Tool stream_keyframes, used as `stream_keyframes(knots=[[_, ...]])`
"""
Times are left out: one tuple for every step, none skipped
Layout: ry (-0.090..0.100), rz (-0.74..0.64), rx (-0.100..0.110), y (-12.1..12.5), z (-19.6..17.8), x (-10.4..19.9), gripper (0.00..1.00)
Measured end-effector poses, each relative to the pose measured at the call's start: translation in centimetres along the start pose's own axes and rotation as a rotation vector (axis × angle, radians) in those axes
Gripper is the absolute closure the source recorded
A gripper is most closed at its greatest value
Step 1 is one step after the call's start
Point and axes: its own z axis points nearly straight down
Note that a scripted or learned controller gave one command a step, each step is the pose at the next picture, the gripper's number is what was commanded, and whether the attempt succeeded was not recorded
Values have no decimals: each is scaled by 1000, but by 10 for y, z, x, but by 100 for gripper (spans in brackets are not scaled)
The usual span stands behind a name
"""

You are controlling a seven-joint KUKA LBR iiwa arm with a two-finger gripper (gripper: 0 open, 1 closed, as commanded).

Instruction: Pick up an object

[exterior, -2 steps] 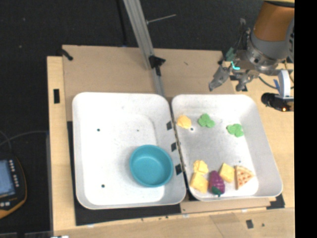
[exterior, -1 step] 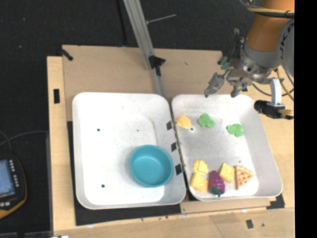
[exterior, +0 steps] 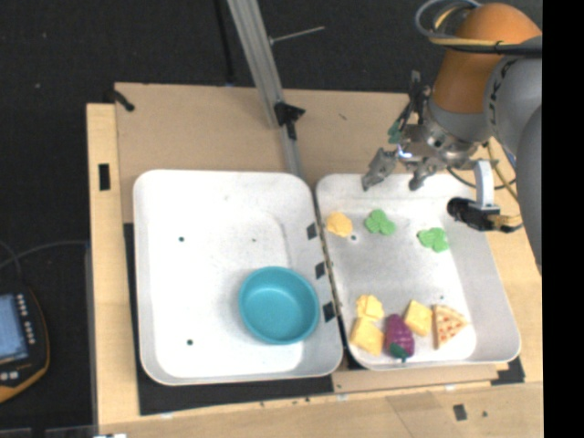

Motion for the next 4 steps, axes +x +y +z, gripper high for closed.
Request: stream_keyframes(knots=[[0,4,5,-1,61,-7,0],[-1,4,-5,1,46,-8,100],[1,1,-8,-1,-17,-4,100],[2,0,-3,-1,-29,-5,100]])
